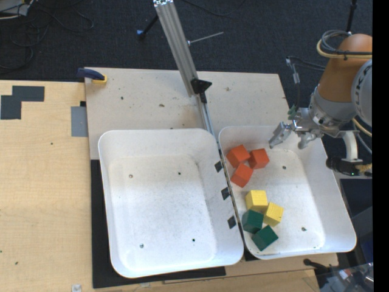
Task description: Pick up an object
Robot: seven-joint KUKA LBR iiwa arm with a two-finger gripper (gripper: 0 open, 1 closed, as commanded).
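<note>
In the right bin (328,212) lie several small blocks. Three orange-red blocks (246,162) cluster at its upper left. Below them sit two yellow blocks (264,204) and two green blocks (259,229) near the bin's left wall. My gripper (290,137) hangs over the bin's upper right part, to the right of the orange-red blocks and apart from them. Its two fingers are spread, with nothing between them.
The left bin (112,163) stands beside the right one, joined by black clips along the shared edge. An aluminium rail (178,44) slants up from between the bins toward the back. A blue and yellow clamp (92,75) lies at the board's far left corner.
</note>
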